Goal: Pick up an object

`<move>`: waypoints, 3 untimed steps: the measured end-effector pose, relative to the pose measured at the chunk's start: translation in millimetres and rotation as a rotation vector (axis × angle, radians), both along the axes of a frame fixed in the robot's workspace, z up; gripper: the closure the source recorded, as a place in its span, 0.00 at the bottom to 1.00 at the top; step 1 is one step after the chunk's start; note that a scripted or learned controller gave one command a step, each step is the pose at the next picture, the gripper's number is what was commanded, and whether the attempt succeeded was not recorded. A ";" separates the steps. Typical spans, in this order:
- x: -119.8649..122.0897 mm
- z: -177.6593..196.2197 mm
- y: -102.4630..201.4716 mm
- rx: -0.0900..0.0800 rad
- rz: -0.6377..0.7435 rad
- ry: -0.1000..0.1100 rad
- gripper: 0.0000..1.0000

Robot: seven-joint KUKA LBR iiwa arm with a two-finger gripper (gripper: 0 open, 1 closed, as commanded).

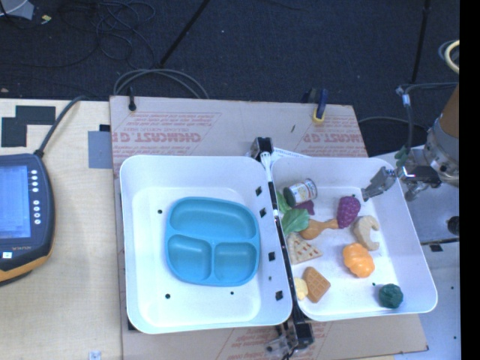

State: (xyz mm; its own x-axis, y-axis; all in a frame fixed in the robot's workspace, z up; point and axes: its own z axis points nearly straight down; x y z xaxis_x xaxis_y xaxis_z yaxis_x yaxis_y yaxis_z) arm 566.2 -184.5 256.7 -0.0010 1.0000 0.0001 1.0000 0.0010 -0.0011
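Observation:
The right bin (409, 223) holds several toy foods: a small can (300, 193) lying on its side, purple grapes (347, 210), a green leaf (294, 220), a drumstick (319, 229), a pale cracker (304, 250), a brown waffle piece (316, 283), an orange pepper (358, 260), a beige curved piece (367, 232) and a dark green ball (390, 296). My gripper (379, 183) hangs over the bin's far right corner, up and to the right of the grapes. It touches none of the objects.
The left bin (142, 201) carries a blue divided plate (212, 241). A black divider (271, 231) runs between the two bins. A teach pendant (21, 208) lies on the bench at the far left. Cables trail along the floor behind.

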 end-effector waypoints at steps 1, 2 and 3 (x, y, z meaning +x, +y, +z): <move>-14.8 -154.1 23.9 -0.002 0.001 -0.008 0.00; -66.7 -169.7 44.6 0.002 0.001 0.005 0.00; -65.1 -158.5 41.1 0.002 -0.007 0.002 1.00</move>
State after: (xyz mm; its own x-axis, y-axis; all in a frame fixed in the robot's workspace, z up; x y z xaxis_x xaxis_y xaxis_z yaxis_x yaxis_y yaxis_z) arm 501.1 -143.4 98.2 0.0061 1.0000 0.0018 1.0000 -0.0061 -0.0033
